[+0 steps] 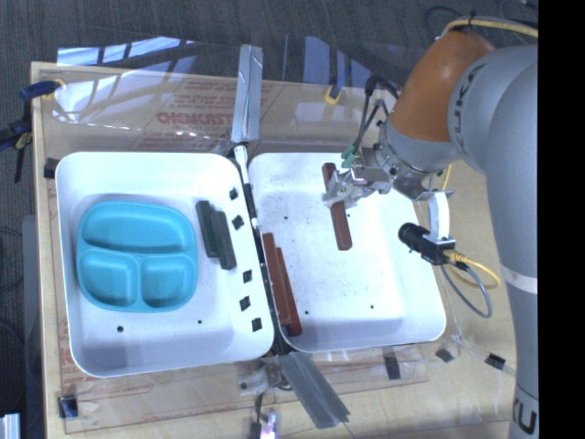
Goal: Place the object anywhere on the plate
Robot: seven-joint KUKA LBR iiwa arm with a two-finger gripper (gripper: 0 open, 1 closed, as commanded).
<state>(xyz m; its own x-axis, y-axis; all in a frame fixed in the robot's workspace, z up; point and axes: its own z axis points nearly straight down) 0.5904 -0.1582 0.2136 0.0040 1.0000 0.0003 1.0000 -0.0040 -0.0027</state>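
Bins sit side by side on the table [110,108], both shallow and white. The left bin [82,337] carries a blue plate [137,254] with three compartments, lying flat toward that bin's left edge. Just right of the plate, near the bin's right wall, lies a dark grey bar [216,234], apart from the plate and slightly slanted.

The right bin [366,323] holds two brown sticks. One long brown stick [281,284] lies along the bin's left wall, running from about the middle of that wall down toward the near left corner. The other, a shorter brown stick [341,224], stands in the upper middle of the bin, its top end caught between the fingers of the hand [336,190]; it hangs nearly upright with its lower end pointing down at the bin floor. Whether that lower end touches the floor cannot be told. The hand is clenched on this stick, over the far half of the right bin, well apart from the plate.

The grey arm [498,108], with its orange band [439,62], reaches in over the right bin's far right corner. A black cylindrical part [419,240] with cabling hangs beside the wrist, above the bin's right edge.
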